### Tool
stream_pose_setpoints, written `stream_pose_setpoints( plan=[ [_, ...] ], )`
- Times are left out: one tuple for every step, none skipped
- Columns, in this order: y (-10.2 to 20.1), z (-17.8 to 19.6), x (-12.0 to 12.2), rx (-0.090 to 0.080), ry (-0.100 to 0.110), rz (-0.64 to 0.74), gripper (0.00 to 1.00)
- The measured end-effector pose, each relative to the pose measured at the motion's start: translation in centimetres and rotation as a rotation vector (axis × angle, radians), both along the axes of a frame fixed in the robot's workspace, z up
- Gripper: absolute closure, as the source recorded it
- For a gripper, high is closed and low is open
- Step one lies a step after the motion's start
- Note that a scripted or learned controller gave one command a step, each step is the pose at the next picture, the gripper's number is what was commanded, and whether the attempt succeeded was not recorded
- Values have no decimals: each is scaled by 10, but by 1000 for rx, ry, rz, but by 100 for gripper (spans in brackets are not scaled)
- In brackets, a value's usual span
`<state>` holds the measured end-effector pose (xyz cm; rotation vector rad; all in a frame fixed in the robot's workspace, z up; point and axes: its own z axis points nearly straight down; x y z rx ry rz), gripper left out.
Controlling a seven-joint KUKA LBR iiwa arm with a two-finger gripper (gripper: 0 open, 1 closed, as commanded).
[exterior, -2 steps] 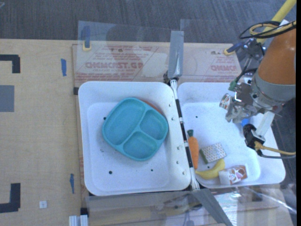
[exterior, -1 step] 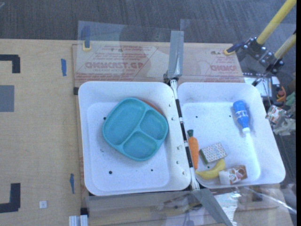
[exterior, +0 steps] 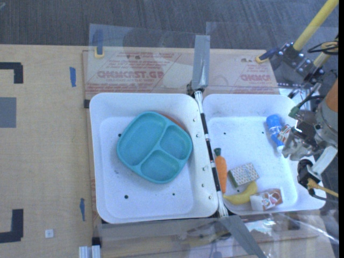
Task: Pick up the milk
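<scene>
The milk is a small white carton with a red-brown panel. It lies on its side at the front of the right bin, just right of a yellow banana. My gripper hangs over the right side of that bin, up and to the right of the milk and well apart from it. A blue bottle lies right beside the gripper on its left. Nothing of the milk is hidden.
An orange carrot lies along the right bin's left wall, and a speckled green box sits beside it. The left bin holds a blue divided plate. Cables and the arm crowd the right edge.
</scene>
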<state>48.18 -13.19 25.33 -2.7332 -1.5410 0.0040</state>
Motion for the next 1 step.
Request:
stream_pose_setpoints(
  plan=[
    [0, 0, 0, 0, 0, -1, 0]
  ],
)
